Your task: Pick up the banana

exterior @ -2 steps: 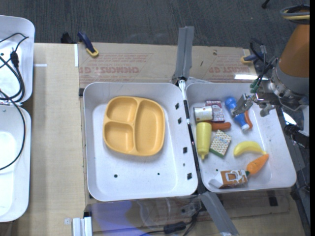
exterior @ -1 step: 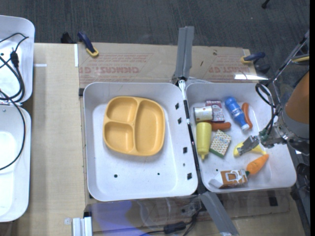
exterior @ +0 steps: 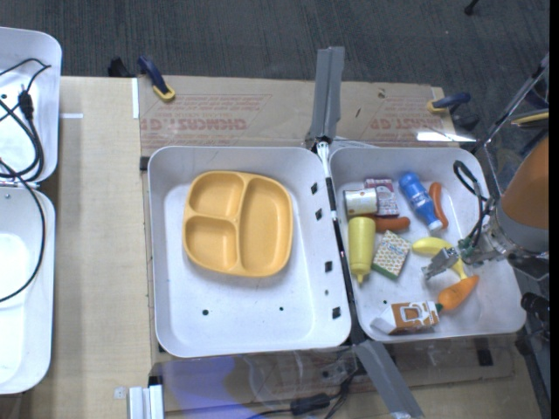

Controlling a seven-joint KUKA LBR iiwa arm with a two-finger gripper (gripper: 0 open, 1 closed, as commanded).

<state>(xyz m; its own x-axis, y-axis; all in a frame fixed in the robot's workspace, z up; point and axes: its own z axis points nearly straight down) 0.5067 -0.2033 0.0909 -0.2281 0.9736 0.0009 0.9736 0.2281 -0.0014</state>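
Yellow banana (exterior: 431, 246) lies in the right bin (exterior: 502, 321), toward its right side, just right of the green-and-white snack packet (exterior: 390, 254). Claw (exterior: 444, 263) is down over the banana's right end, touching or nearly so; can't tell if it's apart, together or clamped on anything, too small and cluttered there. Orange carrot (exterior: 458, 293) sits just below-right of the banana, close enough to get caught in the grip. Blue bottle (exterior: 420, 200) is above the banana, mustard bottle (exterior: 362, 246) left of the packet.

Handling, my guess: toy plastic fruit, light, stiff, smooth skin so likely slippery, curved so it may roll. Best hold is across the narrow width at mid-length, away from the carrot.
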